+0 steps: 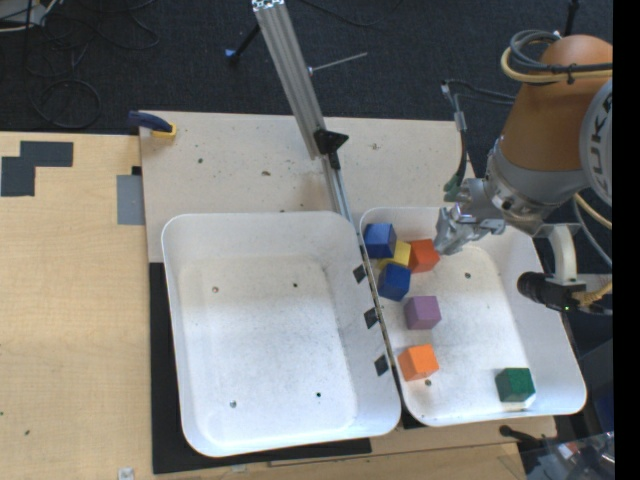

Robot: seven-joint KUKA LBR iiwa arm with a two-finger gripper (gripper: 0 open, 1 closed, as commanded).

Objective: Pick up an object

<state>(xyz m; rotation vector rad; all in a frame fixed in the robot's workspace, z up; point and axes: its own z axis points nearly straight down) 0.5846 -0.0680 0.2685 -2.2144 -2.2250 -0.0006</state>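
Note:
The right bin [540,328] holds several small blocks. Two blue blocks [379,238] [394,281] sit by its left wall, with a yellow block [402,254] between them. A red-orange block [424,255] lies just right of the yellow one. A purple block [423,312], an orange block [419,361] and a green block [515,384] lie farther toward the front. My gripper [451,236] hangs at the back of the right bin, just right of the red-orange block and close above it. Nothing shows between its fingers.
The left bin [200,258] stands beside the right one, with black clips [366,273] along the shared wall. A slanted aluminium post [295,68] rises behind the bins. A blue and yellow clamp [152,123] lies at the bench's back left.

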